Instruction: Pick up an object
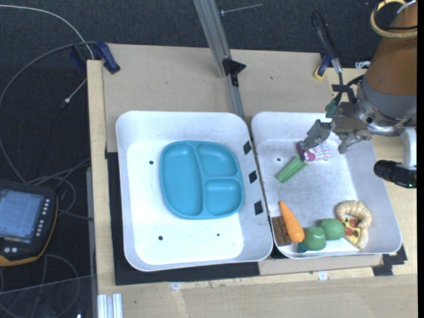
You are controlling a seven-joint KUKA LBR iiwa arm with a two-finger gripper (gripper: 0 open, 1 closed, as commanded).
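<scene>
My gripper (331,140) hangs over the back of the right bin (371,177), open, with one finger (316,135) on the left and the other on the right. Just below and in front of it a small pink and white packet (316,154) lies on the bin floor, not between the fingers. A green cylinder (290,169) lies tilted beside the packet. Along the front of the bin are an orange carrot (291,222), a brown block (281,230), two green rounded pieces (323,234) and a tan ring-shaped toy (352,220).
The left bin (142,197) holds a blue divided plate (201,179). A metal pole (215,28) slants down to the seam between the bins. Black clips (254,177) line that seam. Cables and a handheld pendant (23,217) lie off the bench at left.
</scene>
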